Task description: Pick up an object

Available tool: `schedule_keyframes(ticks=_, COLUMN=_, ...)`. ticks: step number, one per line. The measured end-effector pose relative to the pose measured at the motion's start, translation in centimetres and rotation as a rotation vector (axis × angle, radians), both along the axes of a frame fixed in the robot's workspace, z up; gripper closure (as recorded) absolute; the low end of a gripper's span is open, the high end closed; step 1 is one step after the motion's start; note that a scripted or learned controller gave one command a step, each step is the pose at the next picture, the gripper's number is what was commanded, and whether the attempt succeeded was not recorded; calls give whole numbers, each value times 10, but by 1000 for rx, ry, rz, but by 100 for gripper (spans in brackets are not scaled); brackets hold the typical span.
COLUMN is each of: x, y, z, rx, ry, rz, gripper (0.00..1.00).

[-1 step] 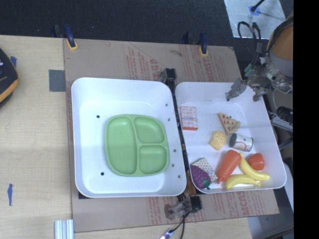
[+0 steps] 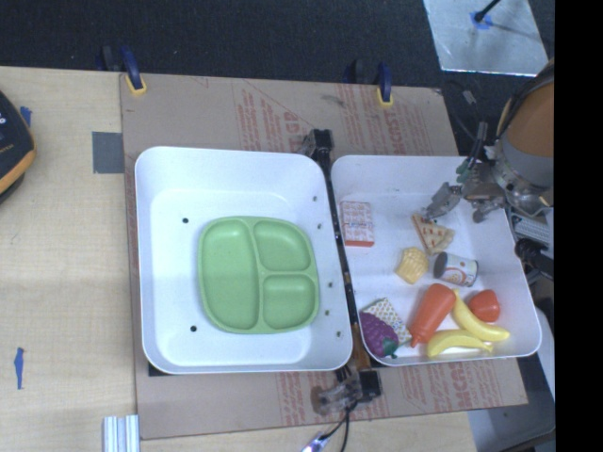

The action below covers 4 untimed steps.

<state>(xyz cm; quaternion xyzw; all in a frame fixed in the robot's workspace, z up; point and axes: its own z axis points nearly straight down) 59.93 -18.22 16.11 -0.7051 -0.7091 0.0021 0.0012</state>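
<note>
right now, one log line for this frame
phase: approach | claw: over right bin, above pizza slice | holding: nothing seen | green plate: left bin

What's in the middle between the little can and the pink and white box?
A yellow corn piece sits between the can and the pink-and-white box, a bit nearer the can. White bin floor fills the rest of the gap in the camera view.

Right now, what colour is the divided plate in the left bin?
Light green, seen in the camera view: divided plate.
</note>
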Motion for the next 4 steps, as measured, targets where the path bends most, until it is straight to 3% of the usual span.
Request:
schedule_keyframes(ticks=1, x=11, y=1, z=-70, rx=1, ry=0, rz=1, gripper=0)
schedule_keyframes(ticks=2, x=12, y=0, z=-59, rx=0, ry=0, rz=4, gripper=100)
schedule_keyframes(ticks=3, x=-48, y=5, z=-3, rx=1, ry=-2, rz=-1, gripper=100)
schedule_keyframes(ticks=4, x=-47, y=20, z=11, rx=0, ry=-3, rz=0, gripper=100)
